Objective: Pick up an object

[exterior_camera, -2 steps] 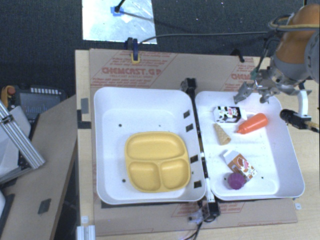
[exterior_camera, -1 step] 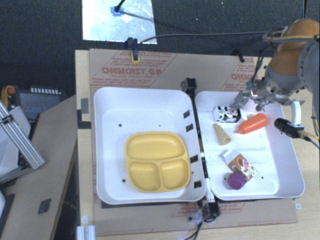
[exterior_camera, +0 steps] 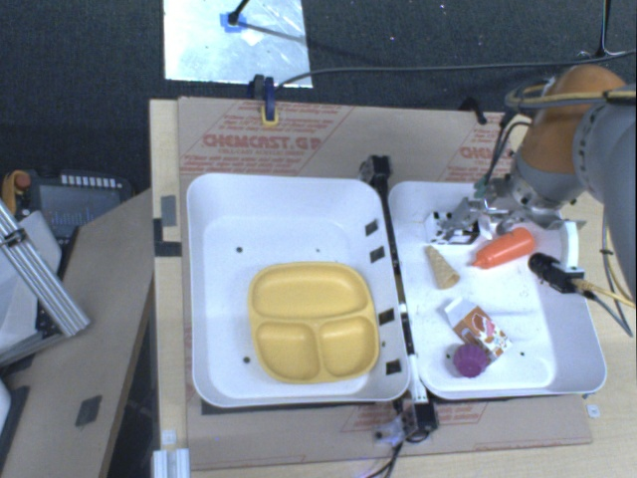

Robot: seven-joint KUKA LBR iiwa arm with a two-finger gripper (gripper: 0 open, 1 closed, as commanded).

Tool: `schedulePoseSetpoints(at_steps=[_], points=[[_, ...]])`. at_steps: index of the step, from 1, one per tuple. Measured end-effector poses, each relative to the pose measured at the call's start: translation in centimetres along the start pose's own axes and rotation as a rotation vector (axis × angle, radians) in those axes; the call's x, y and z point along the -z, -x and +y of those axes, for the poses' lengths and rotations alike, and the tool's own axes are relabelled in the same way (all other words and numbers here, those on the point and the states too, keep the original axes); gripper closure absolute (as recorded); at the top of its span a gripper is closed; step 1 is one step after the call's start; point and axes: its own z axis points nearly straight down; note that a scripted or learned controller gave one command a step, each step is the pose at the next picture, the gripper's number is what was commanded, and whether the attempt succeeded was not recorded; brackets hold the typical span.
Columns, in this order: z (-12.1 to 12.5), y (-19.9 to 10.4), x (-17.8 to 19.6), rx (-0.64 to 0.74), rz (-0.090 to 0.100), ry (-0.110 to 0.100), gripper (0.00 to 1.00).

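We judge the pick barely begun: our gripper [exterior_camera: 460, 225] hangs low in the right bin [exterior_camera: 577, 366] just beside the orange carrot [exterior_camera: 504, 248], nothing visibly lifted, and we cannot tell whether it is parted or closed.

2 white bins [exterior_camera: 214, 297], 1 yellow divided tray [exterior_camera: 312, 319], 1 carrot [exterior_camera: 504, 248], 1 cone [exterior_camera: 442, 265], 1 snack packet [exterior_camera: 482, 331], 1 purple ball [exterior_camera: 470, 360].

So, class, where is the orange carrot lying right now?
The carrot lies in the right-hand bin, toward its far side, just right of the cone and close beside the gripper.
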Motion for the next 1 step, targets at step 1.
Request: schedulePoseSetpoints(at_steps=[1], points=[[0.38, 0.07, 0.00, 0.004, -0.004, 0.006, 0.00]])
